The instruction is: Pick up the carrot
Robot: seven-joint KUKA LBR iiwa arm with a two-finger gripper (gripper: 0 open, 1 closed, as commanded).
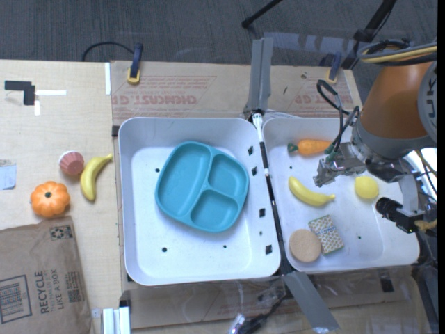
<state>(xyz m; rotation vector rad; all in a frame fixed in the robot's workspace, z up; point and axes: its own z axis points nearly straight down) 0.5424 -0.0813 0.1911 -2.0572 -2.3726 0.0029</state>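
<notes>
The carrot, orange with a green end, lies near the far wall of the right bin. My gripper hangs over that bin, just to the near right of the carrot and above the space between it and a banana. I see nothing between its fingers.
The right bin also holds a lemon, a round cracker and a patterned sponge. A blue divided plate sits in the left bin. On the bench at left lie a second banana, a pumpkin and a cupcake.
</notes>
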